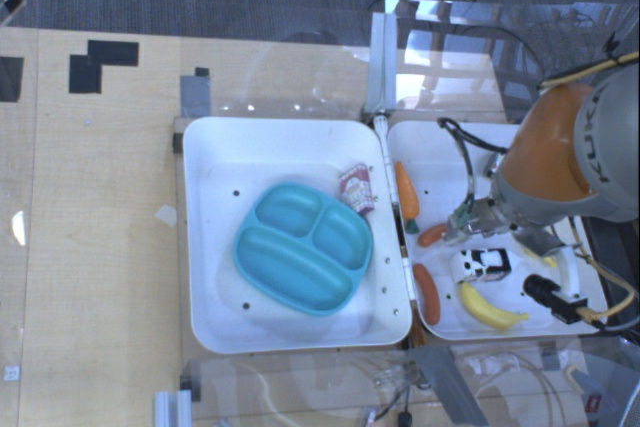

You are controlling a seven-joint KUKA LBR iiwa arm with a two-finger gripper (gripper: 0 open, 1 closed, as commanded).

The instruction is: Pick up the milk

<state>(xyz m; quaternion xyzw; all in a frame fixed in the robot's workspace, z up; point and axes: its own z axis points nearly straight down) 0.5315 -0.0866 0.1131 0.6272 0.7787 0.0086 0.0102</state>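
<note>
The milk point(484, 262) is a small white carton with black cow patches, lying in the right bin point(430, 147) near its middle front. My gripper point(468, 223) hangs just above and a little left of the carton, under the grey wrist and orange band. Nothing shows between gripper and carton that tells of contact. The arm hides the right part of this bin.
In the right bin lie an orange carrot point(405, 192), a small red sausage point(433, 235), a longer sausage point(427, 293) and a yellow banana point(490, 307) right below the milk. The left bin point(210, 215) holds a blue divided plate point(303, 247) and a small red-white packet point(357, 187).
</note>
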